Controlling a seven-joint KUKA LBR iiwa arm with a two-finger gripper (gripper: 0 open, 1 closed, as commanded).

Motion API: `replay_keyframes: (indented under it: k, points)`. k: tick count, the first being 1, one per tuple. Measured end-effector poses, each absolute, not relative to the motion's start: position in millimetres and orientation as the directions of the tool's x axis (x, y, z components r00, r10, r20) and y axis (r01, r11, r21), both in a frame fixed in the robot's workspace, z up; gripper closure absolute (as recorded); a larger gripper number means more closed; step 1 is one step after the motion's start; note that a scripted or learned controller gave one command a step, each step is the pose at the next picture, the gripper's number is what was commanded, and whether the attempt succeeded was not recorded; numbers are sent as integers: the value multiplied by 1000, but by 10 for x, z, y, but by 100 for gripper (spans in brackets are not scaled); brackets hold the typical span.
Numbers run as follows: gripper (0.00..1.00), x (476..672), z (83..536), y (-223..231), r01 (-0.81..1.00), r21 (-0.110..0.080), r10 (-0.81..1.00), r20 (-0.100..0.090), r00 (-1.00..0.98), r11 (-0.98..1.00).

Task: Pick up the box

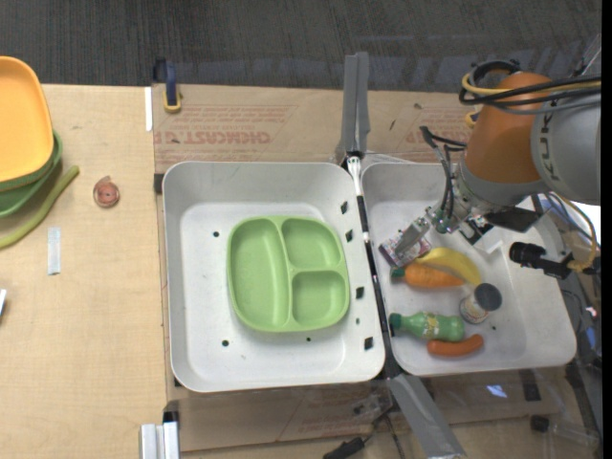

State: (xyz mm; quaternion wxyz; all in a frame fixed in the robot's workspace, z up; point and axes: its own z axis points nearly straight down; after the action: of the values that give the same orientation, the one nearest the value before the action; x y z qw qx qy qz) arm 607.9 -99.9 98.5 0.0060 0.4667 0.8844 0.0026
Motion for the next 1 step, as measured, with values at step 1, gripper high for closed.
replay_keyframes:
  k: [1]
  points:
    - [100,6088,1086,-1007,828,13,828,-10,-561,561]
